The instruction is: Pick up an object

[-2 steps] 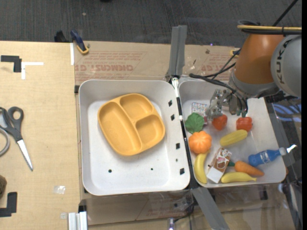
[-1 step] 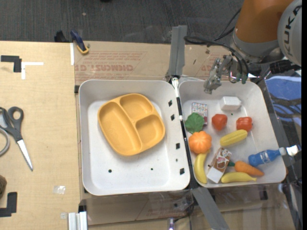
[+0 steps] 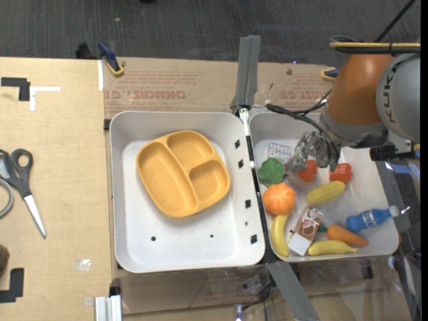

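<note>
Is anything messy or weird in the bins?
Nothing looks spilled or broken. The right bin is a jumble of toy food, while the left bin holds just a yellow divided plate, sitting askew to the bin's walls.

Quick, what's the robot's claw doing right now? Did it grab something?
Gripper: down in the right bin, right by the small red tomato; open or closed cannot be told, and no hold shows.

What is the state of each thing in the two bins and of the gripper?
Yellow divided plate: lying flat in left bin, compartments bare.
Gripper: low in right bin, over a small red item.
Orange: resting in right bin.
Blue bottle: lying on its side.
Scissors: closed, on the bench.
</note>
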Controlling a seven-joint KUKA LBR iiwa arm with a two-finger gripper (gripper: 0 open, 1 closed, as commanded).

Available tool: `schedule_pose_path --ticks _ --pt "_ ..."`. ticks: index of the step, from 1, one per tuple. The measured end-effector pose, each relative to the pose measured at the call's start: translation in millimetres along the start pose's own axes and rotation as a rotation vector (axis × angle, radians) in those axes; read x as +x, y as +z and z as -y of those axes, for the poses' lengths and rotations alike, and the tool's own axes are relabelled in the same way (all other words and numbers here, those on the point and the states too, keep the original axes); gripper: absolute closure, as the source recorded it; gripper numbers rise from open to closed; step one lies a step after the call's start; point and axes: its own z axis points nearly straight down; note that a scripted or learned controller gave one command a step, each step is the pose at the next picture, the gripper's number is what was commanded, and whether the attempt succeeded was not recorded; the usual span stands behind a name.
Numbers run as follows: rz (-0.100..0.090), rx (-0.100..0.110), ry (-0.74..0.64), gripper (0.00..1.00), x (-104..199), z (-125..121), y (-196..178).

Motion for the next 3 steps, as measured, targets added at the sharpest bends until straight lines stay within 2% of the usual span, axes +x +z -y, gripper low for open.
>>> schedule_pose_path --ticks 1,2,3 --pt "-0.004 0.001 0.121 1.0 -9.2 -63.0 -145.0" --pt "-0.007 0.001 0.045 1.0 12.6 -111.7 -121.1" --pt "-0.005 0.0 -0.188 1.0 30.4 -30.7 -185.3"
